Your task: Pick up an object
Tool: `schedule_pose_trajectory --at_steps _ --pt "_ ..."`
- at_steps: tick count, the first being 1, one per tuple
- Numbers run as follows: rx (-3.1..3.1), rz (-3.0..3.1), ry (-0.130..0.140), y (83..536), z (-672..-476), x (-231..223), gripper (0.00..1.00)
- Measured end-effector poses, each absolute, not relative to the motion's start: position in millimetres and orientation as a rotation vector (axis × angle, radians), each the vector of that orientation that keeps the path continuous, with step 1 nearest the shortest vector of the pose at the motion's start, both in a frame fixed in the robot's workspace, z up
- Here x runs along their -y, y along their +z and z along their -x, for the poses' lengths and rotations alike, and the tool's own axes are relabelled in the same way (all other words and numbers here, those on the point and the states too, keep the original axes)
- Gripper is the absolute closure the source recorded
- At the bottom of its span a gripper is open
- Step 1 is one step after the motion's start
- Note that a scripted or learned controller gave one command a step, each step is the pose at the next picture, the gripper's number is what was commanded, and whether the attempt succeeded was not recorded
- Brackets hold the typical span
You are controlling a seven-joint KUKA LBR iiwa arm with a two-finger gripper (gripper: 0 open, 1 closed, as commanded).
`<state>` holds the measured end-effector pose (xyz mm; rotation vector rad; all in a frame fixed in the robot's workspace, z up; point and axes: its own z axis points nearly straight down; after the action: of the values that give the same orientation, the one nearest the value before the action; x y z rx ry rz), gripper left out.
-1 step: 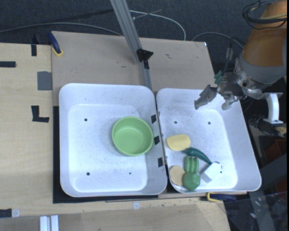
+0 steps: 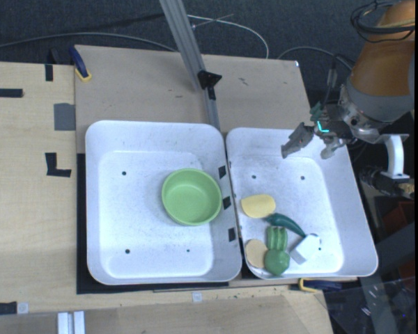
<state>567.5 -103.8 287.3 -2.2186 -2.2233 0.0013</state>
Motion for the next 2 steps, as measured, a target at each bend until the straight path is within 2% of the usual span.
schedule_pose_trajectory --at_steps 2 --pt "2.22 2.217 0.007 197 -575.8 103 0.0"
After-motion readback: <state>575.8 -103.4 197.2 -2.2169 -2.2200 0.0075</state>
